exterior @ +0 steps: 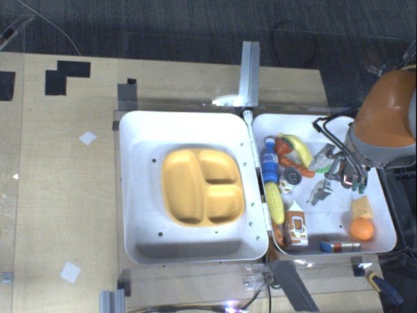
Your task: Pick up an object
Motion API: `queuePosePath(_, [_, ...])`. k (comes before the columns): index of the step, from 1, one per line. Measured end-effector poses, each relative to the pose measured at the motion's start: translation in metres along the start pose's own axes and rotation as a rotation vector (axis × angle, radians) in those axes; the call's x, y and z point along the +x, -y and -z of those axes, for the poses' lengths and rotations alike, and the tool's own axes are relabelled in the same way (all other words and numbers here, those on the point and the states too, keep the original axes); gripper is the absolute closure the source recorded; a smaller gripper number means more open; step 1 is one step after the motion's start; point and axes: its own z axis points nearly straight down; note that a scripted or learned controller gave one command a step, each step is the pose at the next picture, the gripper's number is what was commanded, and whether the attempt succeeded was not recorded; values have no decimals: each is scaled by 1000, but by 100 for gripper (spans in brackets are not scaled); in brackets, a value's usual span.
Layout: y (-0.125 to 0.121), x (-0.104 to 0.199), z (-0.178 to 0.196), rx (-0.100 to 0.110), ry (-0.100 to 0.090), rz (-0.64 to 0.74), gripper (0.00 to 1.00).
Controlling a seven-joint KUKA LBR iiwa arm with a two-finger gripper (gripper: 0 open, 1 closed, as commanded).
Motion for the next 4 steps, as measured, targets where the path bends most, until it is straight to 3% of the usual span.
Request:
queuePosePath(1, [18, -39, -50, -1, 13, -159, 0])
queuePosePath(2, [15, -44, -35, -3, 28, -153, 100])
queuePosePath(3, [32, -100, -52, 0, 11, -163, 100])
queuePosePath(4, [39, -107, -38, -1, 8, -480, 100])
